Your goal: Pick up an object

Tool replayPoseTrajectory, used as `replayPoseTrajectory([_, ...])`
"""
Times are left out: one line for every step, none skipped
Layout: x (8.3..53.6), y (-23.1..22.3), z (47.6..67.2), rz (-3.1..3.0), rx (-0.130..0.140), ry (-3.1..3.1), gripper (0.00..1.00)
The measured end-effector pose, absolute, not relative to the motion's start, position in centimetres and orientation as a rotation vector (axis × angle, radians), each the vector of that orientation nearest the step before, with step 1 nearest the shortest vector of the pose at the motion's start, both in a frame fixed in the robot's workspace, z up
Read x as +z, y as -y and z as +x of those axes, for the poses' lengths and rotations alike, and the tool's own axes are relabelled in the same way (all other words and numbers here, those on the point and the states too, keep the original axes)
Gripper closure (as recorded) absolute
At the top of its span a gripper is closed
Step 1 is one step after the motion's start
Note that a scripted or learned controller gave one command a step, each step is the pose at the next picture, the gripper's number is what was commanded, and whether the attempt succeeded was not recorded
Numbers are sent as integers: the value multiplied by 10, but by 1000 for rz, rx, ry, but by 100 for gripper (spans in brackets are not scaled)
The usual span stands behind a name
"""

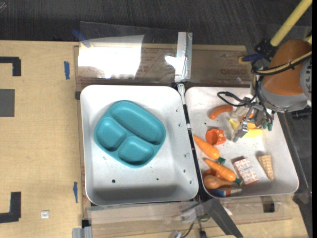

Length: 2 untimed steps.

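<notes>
Your gripper hangs low in the right bin over crowded toys, its grip state unreadable, so beside the yellow piece it may nudge neighbours and miss.

Teal divided plate, 2 orange carrots, red-and-white patterned box, white bins.

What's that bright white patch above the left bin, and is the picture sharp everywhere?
Camera view: the patch is glare off a clear sheet behind the left bin; the blue tray is evenly lit and fairly crisp; the gripper and small toys in the right bin look soft, fine detail lost.
</notes>
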<state>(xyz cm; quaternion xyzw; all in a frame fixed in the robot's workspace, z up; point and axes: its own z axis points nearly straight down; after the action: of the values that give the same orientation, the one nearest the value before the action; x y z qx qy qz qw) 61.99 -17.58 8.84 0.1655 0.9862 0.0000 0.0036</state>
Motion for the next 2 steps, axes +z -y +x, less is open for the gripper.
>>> replayPoseTrajectory([88,179,622,454,-1,-3099,0])
replayPoseTrajectory([89,100,642,99,1,-3139,0])
